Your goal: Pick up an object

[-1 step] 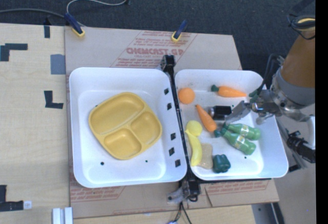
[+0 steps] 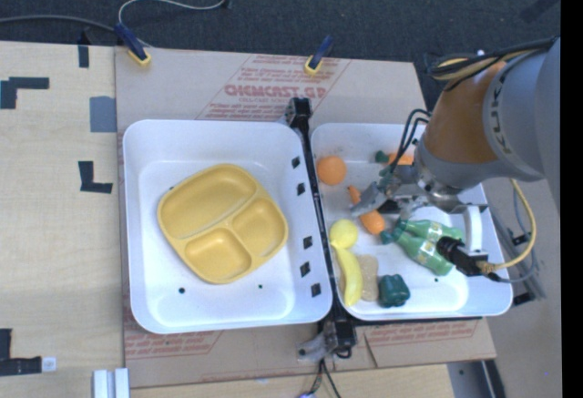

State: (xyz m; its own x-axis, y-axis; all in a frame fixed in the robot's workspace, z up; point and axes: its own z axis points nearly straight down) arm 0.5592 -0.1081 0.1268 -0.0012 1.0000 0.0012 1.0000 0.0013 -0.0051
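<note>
Grey arm (image 2: 474, 127) with orange band, highest item and closest to the lens, entering from the right of the frame and bent down over the right bin (image 2: 496, 301). Gripper (image 2: 372, 198) low over the middle of that bin; open or closed not to be told from this view; no item seen in its grasp.

Likely target, by judgement: small orange piece (image 2: 372, 223), on the bin floor just below the gripper in the frame; touching or apart, not to be told.

Neighbours, outward:
- green bottle (image 2: 421, 241), on its side, just right of the orange piece
- yellow fruit (image 2: 343, 237), just left of it, close to the wall shared by the bins, with a beige block (image 2: 367, 278) beside its lower end
- dark green piece (image 2: 393, 290), near the lower rim
- orange ball (image 2: 332, 170), up and left of the gripper
- small green and orange bits (image 2: 390, 156), toward the upper part of the bin, beside the wrist

Further out: left bin (image 2: 137, 205), bearing a yellow divided plate (image 2: 223, 221), well apart from the gripper.

Hazards, by judgement:
- crowding round the target, hence risk of closing on the bottle or the yellow fruit through a slightly offset descent
- small rounded target, apt to roll or squirt out of a pinch
- risk of an empty lift after a glancing grasp
- bottle smooth and curved, prone to slipping if caught by accident
</note>
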